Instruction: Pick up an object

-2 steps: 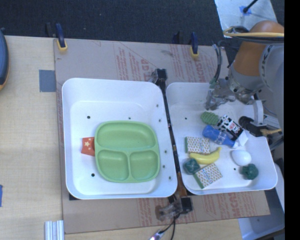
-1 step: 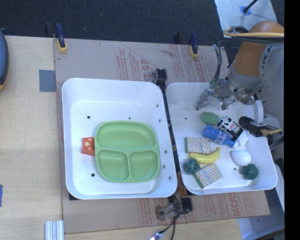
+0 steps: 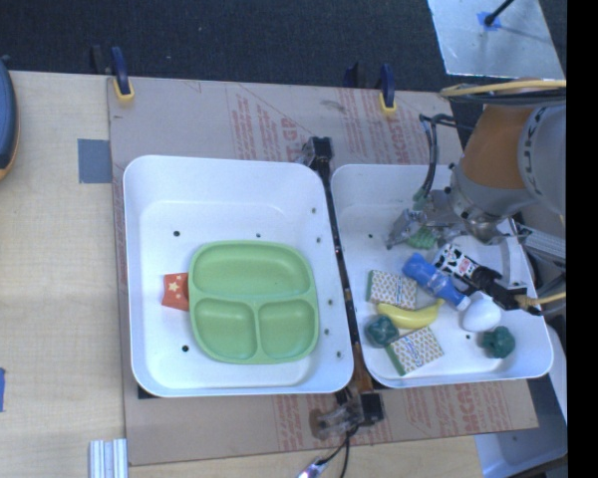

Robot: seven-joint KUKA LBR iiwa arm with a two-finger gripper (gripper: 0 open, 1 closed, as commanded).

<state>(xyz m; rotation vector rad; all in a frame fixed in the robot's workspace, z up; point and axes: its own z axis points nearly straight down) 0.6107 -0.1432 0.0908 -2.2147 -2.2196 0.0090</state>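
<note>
Hovering over the far part of the right bin [image 3: 538, 366], the gripper [image 3: 416, 229] sits low among the clutter, with the arm [image 3: 508, 157] above it reaching in from the right. Nothing appears lifted, so by my reading the pick is yet to be made. The gripper looks spread fairly wide, its tips splayed toward the bin floor, though the view is too blurred there to be sure, and I see nothing between them.

Candidates all lie in the right bin: a blue bottle [image 3: 431, 277] just beside the gripper, a banana [image 3: 411, 315] below it, two patterned packets [image 3: 392, 288] [image 3: 416, 350], a dark green lump [image 3: 382, 332], a white egg [image 3: 480, 317], another green lump [image 3: 497, 343] and a black-and-white piece [image 3: 457, 263]. The left bin [image 3: 145, 267] holds a green tray [image 3: 253, 301] with a red tile [image 3: 175, 291] touching its left edge.

What remains, I judge, is the whole grasp: settling on one item, closing on it, and raising it clear of the bin.
</note>
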